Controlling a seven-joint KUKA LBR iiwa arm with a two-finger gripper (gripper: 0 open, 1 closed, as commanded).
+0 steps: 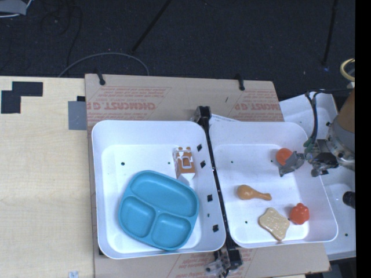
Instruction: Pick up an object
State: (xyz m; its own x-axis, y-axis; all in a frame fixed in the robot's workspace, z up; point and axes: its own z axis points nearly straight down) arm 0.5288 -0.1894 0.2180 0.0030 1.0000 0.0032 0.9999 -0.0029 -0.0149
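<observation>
The gripper hangs at the right bin's far right side. Its 2 fingers are spread apart and hold nothing. 1 fingertip touches a small round orange ball near the back.

1. Even overhead light falls on my two white bins, which read bright but not blown out.
2. Shadows are soft and short; the blue plate casts a faint one on the bin floor.
3. The floor beyond the counter is dim and nearly black.
4. Focus is slightly soft overall; my end effector looks blurred at the right.
</observation>
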